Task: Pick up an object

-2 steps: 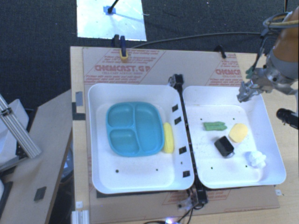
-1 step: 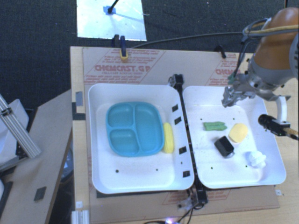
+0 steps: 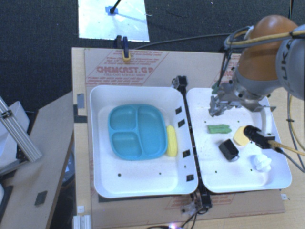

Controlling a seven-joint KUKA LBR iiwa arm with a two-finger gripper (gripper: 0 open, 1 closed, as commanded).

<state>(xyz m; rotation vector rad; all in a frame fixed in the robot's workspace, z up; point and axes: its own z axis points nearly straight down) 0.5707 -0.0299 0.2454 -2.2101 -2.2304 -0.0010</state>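
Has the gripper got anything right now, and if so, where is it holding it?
Nothing shows between the fingers. The gripper hangs over the right bin, above the green piece, which lies apart from it on the bin floor.

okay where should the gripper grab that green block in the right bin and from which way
Probably across the short sides of the green block, at mid-length, coming straight down. It lies flat and long, left to right, with bare floor around it; the gripper hangs just above it.

Dark carpet floor (image 3: 38,32) surrounds the wooden bench (image 3: 200,63).
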